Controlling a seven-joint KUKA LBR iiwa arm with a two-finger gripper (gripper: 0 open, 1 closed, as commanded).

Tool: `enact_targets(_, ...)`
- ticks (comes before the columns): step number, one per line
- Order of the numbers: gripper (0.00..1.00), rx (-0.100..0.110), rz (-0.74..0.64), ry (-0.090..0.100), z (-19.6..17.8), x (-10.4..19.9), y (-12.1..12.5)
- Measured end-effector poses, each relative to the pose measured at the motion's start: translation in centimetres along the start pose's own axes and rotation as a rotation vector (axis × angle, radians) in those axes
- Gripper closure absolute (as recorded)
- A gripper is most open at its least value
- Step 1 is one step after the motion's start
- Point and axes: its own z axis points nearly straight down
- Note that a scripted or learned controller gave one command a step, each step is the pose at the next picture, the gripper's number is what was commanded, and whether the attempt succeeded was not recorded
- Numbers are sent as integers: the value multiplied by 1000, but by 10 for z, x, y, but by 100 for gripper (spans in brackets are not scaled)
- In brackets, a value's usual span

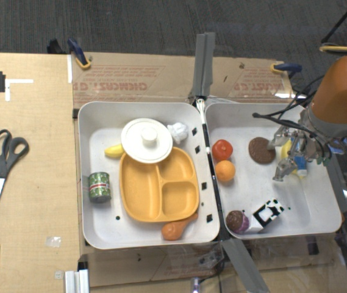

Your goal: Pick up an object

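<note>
Broadly, the right white plastic bin sits under the grey arm's two-finger gripper, at its three o'clock side; how the gripper is set I cannot tell. Nearest at nine o'clock lies a flat brown round disc, probably light, stiff and hard to pinch except by its edge. Further off, the small orange ball likely rolls; grip across its middle.

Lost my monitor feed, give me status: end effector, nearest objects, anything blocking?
End effector low over right bin, nothing seen between its fingers. Brown disc just beside it, untouched. Tomato and orange further off. No obstruction.
</note>
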Motion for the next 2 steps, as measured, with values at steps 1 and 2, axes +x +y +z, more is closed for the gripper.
enact_targets(1, 100, 1, 0, -10, -12, -3, 0)
enact_targets(2, 100, -2, 3, 9, -106, 68, 67)
